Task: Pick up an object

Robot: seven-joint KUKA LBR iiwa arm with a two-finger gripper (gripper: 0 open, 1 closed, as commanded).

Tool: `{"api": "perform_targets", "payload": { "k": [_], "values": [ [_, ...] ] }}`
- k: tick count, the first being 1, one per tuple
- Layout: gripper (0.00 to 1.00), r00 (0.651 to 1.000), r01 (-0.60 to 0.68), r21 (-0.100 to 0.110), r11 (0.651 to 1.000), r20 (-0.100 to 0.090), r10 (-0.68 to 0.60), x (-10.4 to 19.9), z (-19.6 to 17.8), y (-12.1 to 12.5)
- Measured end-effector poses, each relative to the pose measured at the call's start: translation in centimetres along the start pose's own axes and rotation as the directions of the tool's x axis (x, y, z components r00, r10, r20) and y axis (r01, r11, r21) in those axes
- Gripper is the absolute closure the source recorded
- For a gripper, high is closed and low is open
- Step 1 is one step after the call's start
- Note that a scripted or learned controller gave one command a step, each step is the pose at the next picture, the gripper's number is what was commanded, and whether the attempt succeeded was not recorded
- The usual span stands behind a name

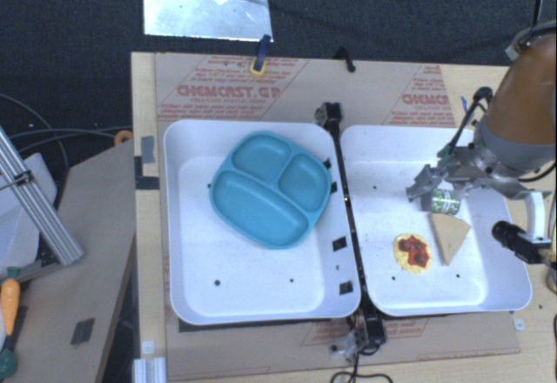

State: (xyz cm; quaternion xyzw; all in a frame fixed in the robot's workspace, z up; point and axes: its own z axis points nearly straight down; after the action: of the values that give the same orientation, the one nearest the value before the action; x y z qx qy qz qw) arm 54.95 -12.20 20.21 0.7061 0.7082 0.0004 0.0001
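Worktop [218, 77] carrying two white bins side by side; left bin [187, 198] with a blue divided plate [271, 190] at frame centre. Right bin [383, 285] at lower right holding a tan wedge [449, 238], a small can [444, 203] and a yellow-and-red pizza toy [412, 252]. Gripper [432, 190] right over the can, apparently touching; clenched or released, impossible to tell. Can seemingly lying on its side, long axis roughly left-right across the frame, though too small to be sure. Likely trouble: round can rolling or squirting out sideways, or nudging the touching wedge.
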Motion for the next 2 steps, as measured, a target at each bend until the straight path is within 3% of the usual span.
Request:
{"api": "perform_targets", "payload": {
  "k": [1,2],
  "values": [
    [0.0,1.0,-0.007,0.0,1.0,0.0,0.007,-2.9,12.1,-5.6],
    [1.0,1.0,-0.002,-0.006,1.0,0.002,0.002,-2.8,10.6,-5.2]
  ]
}}
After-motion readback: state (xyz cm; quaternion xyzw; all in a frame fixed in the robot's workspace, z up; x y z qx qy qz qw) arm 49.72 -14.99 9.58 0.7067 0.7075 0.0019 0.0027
